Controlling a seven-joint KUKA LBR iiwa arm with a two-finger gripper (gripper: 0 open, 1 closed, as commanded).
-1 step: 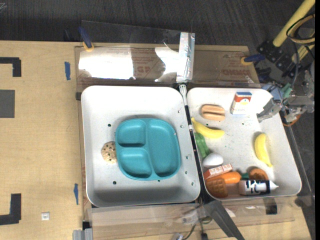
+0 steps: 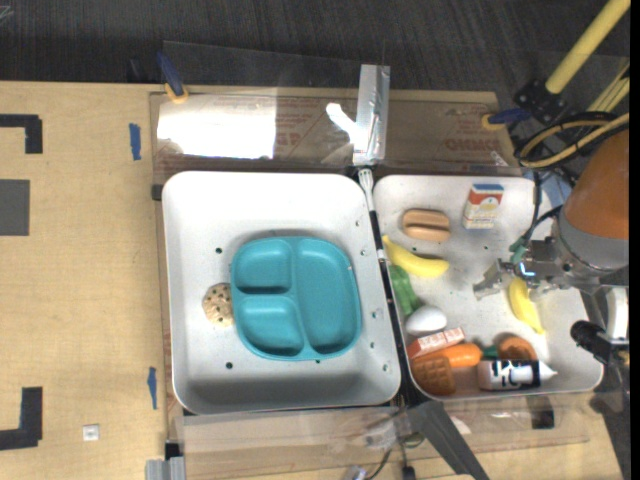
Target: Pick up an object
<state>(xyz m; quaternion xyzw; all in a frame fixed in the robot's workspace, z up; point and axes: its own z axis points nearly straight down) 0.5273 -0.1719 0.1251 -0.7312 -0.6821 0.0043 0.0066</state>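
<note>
Rightward, hand [image 2: 503, 274] near right bin [image 2: 455, 186] edge beside banana [image 2: 525, 304]; grip state unclear.

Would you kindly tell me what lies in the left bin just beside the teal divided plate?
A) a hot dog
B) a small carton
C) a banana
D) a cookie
D: a cookie lies against the left edge of the teal divided plate in the left bin; the other three items are in the right bin.
</note>
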